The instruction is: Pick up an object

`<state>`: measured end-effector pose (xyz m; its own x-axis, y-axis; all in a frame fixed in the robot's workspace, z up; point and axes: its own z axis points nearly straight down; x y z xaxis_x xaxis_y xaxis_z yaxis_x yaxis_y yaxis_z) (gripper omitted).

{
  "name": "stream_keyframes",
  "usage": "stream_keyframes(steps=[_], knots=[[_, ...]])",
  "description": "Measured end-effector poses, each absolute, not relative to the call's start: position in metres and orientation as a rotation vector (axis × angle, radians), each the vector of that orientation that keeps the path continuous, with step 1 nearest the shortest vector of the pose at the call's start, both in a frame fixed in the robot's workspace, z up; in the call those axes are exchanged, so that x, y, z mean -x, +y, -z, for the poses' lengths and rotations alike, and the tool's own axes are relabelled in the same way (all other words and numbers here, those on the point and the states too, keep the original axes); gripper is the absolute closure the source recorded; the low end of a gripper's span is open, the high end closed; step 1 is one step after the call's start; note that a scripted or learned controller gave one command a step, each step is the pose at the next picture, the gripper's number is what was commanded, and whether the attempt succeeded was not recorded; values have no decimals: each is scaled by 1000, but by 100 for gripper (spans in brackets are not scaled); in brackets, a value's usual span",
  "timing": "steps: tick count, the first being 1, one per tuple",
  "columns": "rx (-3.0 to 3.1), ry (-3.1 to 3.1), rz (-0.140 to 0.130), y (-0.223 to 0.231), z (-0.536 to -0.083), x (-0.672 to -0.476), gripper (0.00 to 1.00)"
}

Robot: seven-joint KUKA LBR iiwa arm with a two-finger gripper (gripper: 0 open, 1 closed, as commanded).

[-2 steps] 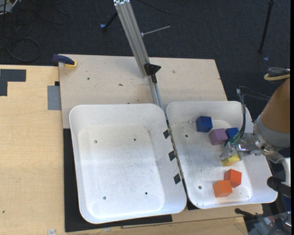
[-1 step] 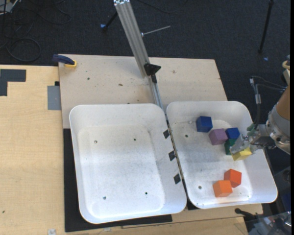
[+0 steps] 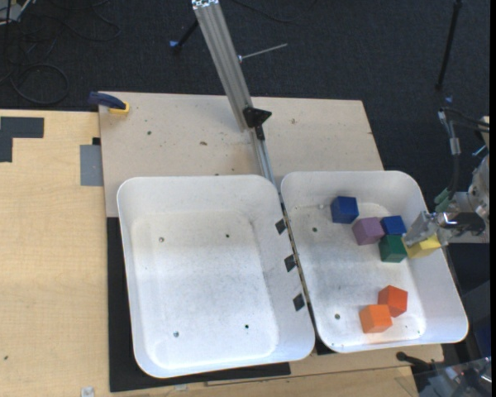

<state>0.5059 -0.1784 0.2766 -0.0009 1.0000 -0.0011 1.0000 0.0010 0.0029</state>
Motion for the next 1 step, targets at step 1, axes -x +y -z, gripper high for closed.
stream_keyframes(steps=[1], knots=[[-2219,2228,1,-136,-264,-534,100]])
